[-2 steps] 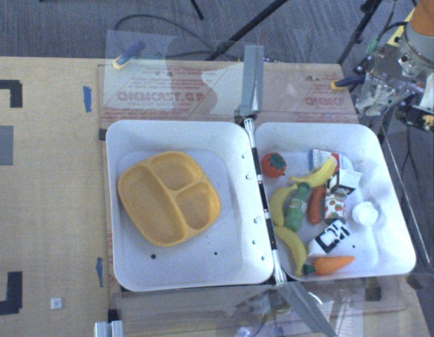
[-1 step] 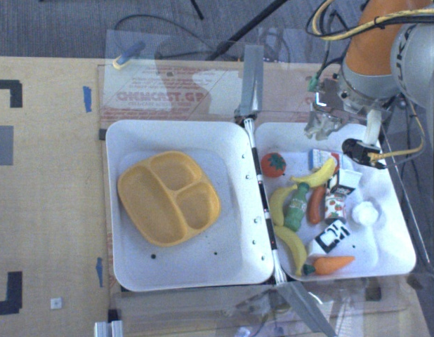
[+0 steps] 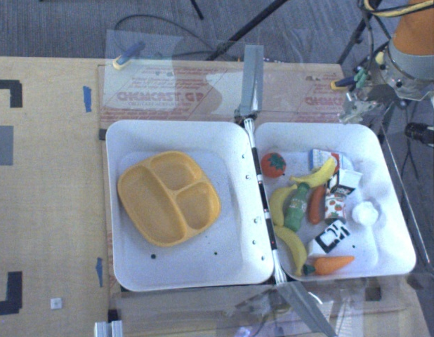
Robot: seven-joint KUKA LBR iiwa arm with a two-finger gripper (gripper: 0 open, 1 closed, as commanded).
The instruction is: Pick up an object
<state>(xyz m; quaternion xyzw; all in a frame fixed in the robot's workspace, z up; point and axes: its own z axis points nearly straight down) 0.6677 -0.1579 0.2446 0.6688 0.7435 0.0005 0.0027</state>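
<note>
Yellow plastic divided plate point(image 3: 168, 197) is seen in left white bin point(image 3: 126, 142) | toy foods are piled in right white bin point(image 3: 385, 160) | gripper point(image 3: 364, 97) is seen above its far rim

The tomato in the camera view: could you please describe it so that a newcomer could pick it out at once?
Look in the right bin, the one crowded with toy food. Near its upper left corner, beside the divider between the bins, sits the tomato. It is the one round red item with a green top, apart from the yellow bananas below.
</note>
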